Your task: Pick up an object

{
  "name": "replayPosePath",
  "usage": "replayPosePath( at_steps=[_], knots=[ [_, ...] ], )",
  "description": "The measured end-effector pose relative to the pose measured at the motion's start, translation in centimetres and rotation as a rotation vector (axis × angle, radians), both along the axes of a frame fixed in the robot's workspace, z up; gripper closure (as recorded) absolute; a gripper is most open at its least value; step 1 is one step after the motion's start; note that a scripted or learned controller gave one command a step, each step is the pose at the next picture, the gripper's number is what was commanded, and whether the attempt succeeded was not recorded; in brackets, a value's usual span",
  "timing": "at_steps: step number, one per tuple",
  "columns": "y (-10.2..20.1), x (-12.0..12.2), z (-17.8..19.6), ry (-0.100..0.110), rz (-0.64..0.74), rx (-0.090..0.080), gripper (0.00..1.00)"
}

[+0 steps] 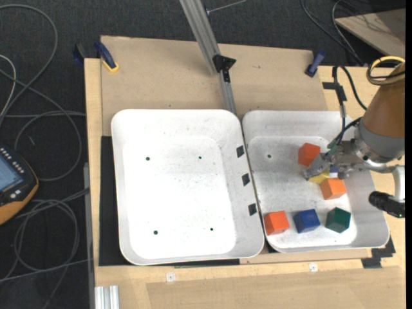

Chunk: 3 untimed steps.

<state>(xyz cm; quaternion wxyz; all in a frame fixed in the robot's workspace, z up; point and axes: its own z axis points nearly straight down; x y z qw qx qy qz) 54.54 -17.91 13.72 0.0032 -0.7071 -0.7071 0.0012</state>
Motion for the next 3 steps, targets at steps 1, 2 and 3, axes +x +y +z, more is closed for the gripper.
replayPosePath(
  at_steps=[1,2,3],
  knots=[
    [-0.1,0.2,1.4,-0.009,0.000,-0.002,1.00],
    [0.1,1.0,6.0,-0.013,0.002,-0.005,1.00],
    [0.2,1.0,10.4,-0.013,0.002,-0.005,1.00]
  ],
)
